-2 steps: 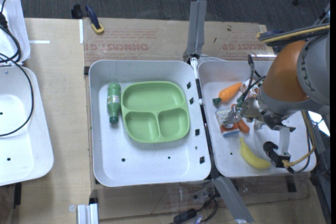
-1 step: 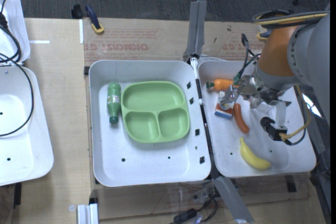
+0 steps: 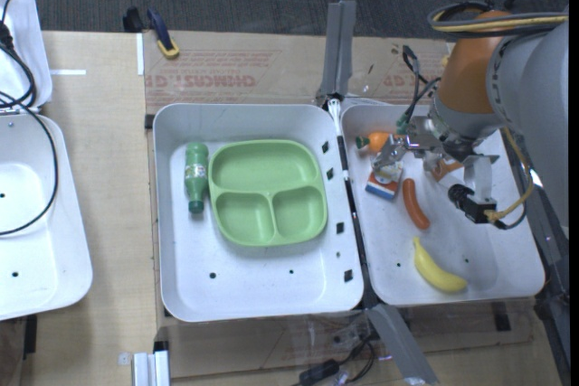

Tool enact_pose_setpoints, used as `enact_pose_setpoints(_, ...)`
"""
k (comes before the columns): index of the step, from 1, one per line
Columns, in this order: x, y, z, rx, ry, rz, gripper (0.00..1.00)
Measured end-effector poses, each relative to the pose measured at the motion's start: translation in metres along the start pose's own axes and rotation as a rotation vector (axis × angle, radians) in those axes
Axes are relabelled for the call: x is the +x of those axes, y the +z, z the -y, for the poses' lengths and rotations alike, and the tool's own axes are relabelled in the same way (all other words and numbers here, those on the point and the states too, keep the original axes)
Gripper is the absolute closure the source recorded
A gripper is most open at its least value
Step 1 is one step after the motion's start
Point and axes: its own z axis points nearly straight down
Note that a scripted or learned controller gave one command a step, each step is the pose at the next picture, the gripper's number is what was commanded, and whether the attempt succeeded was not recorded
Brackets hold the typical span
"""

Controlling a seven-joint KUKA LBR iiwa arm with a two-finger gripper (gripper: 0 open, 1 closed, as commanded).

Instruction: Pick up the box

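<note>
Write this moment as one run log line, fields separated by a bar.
gripper: above box, right bin | box: lying in bin, not lifted | nearby: sausage, banana | left bin: green tray, bottle

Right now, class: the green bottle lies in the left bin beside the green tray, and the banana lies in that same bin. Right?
Not quite. The banana lies in the right bin, as the camera view shows. The green bottle does lie beside the green tray in the left bin.

Small white, red and blue box (image 3: 383, 186) lies tilted in the right bin
</note>
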Motion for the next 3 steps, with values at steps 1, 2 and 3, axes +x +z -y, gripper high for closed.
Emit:
enact_pose_setpoints(1,0.0,-0.011,-0.001,-0.004,-0.002,0.0,1.0)
enact_pose_setpoints(2,-0.006,-0.002,-0.032,-0.001,-0.157,0.002,1.0)
enact_pose_setpoints(3,-0.007,-0.001,-0.032,-0.004,-0.156,0.004,0.0)
